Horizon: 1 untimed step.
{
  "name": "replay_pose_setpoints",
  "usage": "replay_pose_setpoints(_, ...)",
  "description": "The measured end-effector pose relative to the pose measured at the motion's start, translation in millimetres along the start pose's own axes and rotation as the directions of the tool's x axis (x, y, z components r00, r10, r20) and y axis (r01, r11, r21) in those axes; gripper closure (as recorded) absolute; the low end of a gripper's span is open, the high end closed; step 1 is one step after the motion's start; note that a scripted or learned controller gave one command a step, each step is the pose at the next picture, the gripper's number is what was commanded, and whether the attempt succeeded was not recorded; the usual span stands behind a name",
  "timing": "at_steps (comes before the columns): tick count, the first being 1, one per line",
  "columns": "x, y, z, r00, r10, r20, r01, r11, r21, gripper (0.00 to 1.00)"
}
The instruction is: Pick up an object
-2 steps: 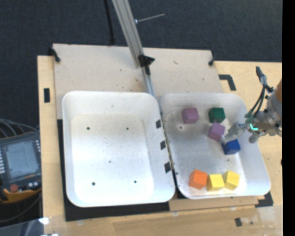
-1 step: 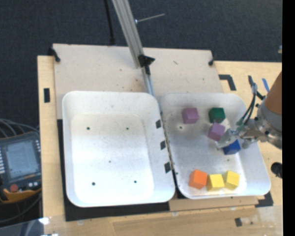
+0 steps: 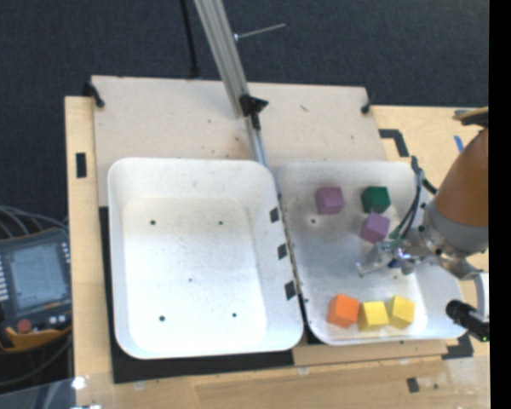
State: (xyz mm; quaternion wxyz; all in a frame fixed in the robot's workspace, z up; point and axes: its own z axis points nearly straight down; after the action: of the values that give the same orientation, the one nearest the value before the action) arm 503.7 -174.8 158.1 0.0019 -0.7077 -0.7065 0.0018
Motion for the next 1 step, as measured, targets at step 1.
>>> replay_pose_setpoints(1,1.4,-1.8,42.5,1.000,0.000,0.000,0.000,1.000,-0.002,0.00)
